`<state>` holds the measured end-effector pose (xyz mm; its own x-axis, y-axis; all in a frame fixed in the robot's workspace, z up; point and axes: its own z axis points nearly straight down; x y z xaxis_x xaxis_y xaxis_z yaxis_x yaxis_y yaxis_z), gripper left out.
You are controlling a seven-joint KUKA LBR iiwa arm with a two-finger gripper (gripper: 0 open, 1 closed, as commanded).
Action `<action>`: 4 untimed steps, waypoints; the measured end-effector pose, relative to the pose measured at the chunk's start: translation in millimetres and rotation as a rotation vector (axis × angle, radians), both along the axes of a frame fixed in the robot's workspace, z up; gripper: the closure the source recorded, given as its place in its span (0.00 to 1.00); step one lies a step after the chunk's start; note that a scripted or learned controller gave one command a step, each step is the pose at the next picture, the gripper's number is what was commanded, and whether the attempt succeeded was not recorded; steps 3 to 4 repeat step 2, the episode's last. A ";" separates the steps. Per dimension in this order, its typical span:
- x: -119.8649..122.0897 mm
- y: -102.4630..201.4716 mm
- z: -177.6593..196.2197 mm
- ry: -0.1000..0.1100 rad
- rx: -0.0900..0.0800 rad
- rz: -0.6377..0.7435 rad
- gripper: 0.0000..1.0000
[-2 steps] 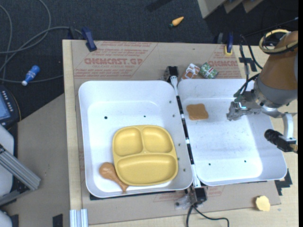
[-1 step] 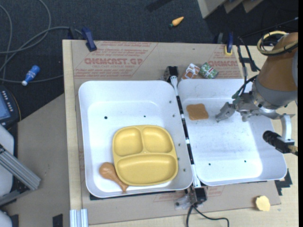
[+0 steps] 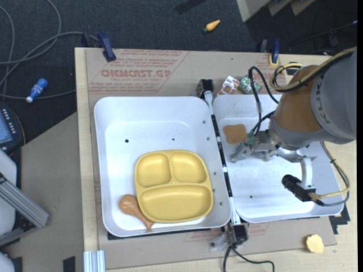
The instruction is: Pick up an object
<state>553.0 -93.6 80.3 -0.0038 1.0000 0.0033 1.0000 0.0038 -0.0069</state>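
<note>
1. Over the right shallow white plastic bin (image 3: pixel 317 205), the two-finger gripper (image 3: pixel 249 150) hangs low; I cannot tell how its jaws stand, and nothing shows between them.
2. Just above the jaws lies a flat brown rounded piece (image 3: pixel 234 132), not yet lifted: picking remains.
3. Red print on the cardboard bench sheet (image 3: pixel 136 72) reads roughly "CHEMCAST GP".

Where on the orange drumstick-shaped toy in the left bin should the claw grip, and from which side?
Grip the drumstick toy at its rounded head, coming straight down. Its thin end runs along under the yellow divided plate, while the head lies free on the left bin floor, with open space toward the wall.
</note>
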 end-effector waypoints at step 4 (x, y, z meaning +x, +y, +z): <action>88.3 -1.8 4.8 -0.006 -0.002 0.000 0.00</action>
